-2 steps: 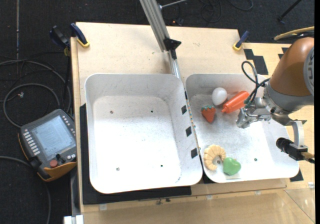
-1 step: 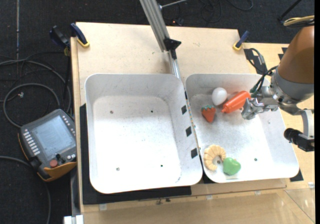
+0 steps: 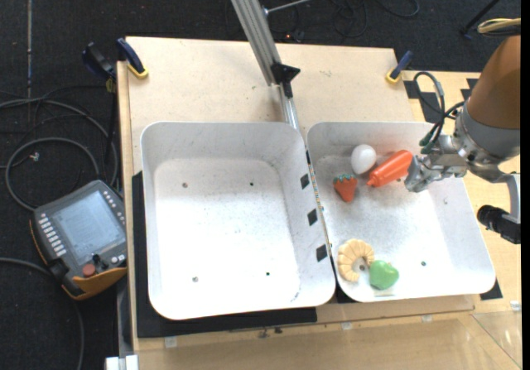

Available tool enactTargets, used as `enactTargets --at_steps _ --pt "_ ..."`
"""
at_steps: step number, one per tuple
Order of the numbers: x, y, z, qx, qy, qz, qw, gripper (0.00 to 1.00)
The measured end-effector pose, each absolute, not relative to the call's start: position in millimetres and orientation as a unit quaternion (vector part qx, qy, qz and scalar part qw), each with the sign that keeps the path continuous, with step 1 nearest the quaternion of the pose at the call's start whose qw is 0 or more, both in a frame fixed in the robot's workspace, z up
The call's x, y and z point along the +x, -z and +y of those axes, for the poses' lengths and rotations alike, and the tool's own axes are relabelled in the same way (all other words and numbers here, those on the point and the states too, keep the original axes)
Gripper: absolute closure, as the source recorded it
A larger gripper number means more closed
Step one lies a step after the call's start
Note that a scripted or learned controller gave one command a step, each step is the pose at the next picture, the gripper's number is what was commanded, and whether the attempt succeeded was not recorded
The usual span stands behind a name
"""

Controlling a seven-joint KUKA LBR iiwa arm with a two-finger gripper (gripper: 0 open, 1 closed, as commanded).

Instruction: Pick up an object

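- Over the right bin [image 3: 464,219], the gripper [image 3: 416,180] sits low, right next to the orange carrot toy [image 3: 389,167].
- I cannot tell if it is wide or closed, or if it holds the carrot.
- A white egg [image 3: 363,157] touches the carrot's left end.
- A red strawberry [image 3: 346,187] lies just below the egg.
- Near the front wall, a yellow corn piece [image 3: 354,259] touches a green toy [image 3: 383,275].
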State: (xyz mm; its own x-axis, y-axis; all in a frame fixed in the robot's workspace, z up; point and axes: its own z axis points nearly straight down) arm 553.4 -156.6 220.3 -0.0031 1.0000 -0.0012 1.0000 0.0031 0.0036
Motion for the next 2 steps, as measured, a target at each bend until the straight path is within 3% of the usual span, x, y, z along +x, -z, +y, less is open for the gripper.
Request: enactTargets --at_steps 2 --pt "588.8 -215 -43 0.704 -0.0008 0.710 0.000 1.00"
